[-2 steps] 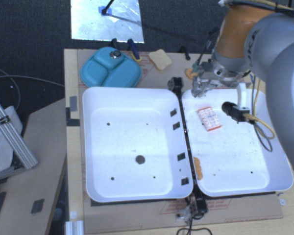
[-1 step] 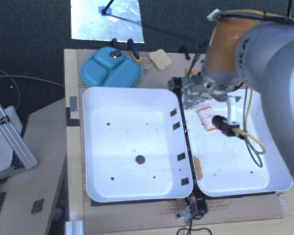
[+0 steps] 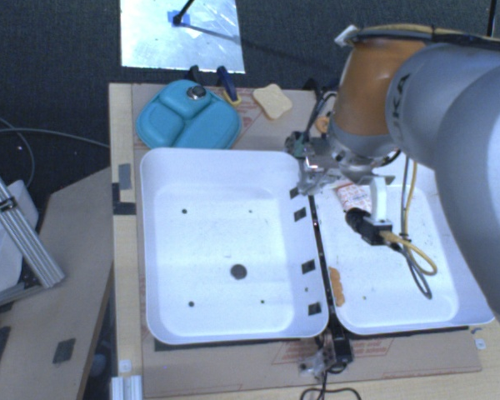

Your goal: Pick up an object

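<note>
A small dark round disc lies in the middle of the left bin. In the right bin, a thin orange-brown piece rests near the front left corner by the divider. A red-and-white packet lies at the back of that bin, partly under the wrist. My gripper hangs over the right bin's back left corner, close to the divider and just left of the packet. The arm hides much of the right bin.
Behind the bins sit a blue sectioned tray and a tan toast-shaped piece. A shiny foil sheet lies further back. Black clips run along the divider. An aluminium frame stands at the left.
</note>
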You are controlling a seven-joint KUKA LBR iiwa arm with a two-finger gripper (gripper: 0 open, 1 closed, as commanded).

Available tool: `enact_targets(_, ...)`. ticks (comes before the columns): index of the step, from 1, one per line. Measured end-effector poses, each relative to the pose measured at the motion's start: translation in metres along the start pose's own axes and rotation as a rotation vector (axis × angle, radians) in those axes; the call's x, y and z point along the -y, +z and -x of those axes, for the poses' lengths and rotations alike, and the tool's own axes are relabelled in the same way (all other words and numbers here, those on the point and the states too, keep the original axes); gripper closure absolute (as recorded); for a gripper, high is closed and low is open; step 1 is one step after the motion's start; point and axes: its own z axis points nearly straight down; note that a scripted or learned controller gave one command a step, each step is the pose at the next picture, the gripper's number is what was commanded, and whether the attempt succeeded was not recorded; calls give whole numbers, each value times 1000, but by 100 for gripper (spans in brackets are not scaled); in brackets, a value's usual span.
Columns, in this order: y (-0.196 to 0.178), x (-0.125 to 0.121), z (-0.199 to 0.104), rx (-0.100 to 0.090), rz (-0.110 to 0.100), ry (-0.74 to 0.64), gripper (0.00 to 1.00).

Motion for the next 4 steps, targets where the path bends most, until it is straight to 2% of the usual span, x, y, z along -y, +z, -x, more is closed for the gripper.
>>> enact_targets(1, -79, 45, -34, -2, 7, -1, 100)
enact_targets(2, -169, 100, -41, -2, 10, 0, 100)
enact_targets(3, -326, 85, -40, -2, 22, 1, 100)
enact_targets(4, -222, 90, -88, 1, -7, -1, 100)
